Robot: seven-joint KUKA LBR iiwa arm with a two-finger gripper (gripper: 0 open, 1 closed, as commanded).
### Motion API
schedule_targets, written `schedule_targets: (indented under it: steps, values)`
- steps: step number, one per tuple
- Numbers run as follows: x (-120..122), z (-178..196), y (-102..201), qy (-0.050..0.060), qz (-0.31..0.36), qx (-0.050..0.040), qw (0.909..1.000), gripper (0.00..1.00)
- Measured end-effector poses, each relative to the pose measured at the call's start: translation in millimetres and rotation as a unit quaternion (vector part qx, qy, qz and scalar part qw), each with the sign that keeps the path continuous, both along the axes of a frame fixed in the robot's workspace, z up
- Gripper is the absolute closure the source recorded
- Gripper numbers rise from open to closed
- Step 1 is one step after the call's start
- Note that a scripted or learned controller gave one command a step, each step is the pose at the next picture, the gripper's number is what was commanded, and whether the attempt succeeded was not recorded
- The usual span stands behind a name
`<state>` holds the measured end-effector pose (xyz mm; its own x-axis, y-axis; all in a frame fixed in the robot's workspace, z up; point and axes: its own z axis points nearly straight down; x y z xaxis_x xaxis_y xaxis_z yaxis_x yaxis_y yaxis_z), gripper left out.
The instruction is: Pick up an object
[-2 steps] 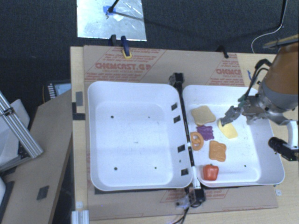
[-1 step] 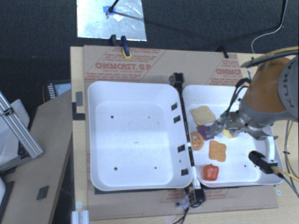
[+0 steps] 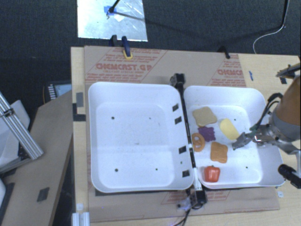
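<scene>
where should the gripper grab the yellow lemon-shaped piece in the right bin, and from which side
Probably across the short width of the yellow lemon-shaped piece, coming straight down from above. It lies flat, its long axis slanting from upper left to lower right, with bare bin floor around it. The purple piece sits to its left, apart from it. The gripper is already just below and right of it.

This looks like a robotics lab or test bench, not a home. Two shallow white bins sit side by side on a sheet of brown printed board laid over a wooden bench. Beyond the bins, dark carpet covers the floor, with a shiny metal plate lying on it. To the left of the bins stands an aluminium frame rail. Loose cables trail across the carpet behind the bins, on the right.
</scene>
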<state>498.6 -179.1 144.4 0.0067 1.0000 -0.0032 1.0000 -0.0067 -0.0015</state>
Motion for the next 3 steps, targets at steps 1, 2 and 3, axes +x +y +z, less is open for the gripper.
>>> schedule_targets:
  steps: [1, 2, 3]
  values:
    - [84, 152, -28, -0.012, 0.006, -0.0034, 0.9999, 0.0]
    - [84, 260, 92, -0.009, 0.012, 0.0023, 0.9999, 0.0]
    - [66, 386, 103, -0.01, 0.007, 0.0009, 0.9999, 0.0]
